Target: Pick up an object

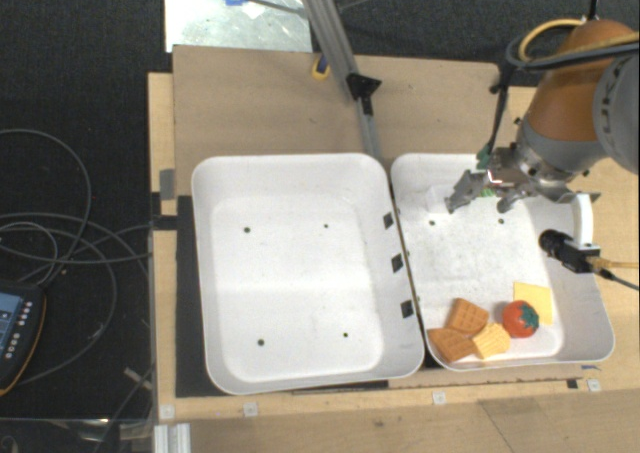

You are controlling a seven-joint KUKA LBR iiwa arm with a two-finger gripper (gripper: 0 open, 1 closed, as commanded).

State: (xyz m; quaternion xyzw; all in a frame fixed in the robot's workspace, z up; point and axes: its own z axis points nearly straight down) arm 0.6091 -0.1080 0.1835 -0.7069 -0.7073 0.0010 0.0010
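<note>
Fingers [484, 197] spread open above the right bin [590, 341], gripping nothing.

We see bright, even overhead light. White bins [290, 271] nearly blown out, faint glare patches. Soft, weak shadows along bin walls. Dark floor [70, 91] underexposed. Overall focus slightly soft, grainy.
</note>
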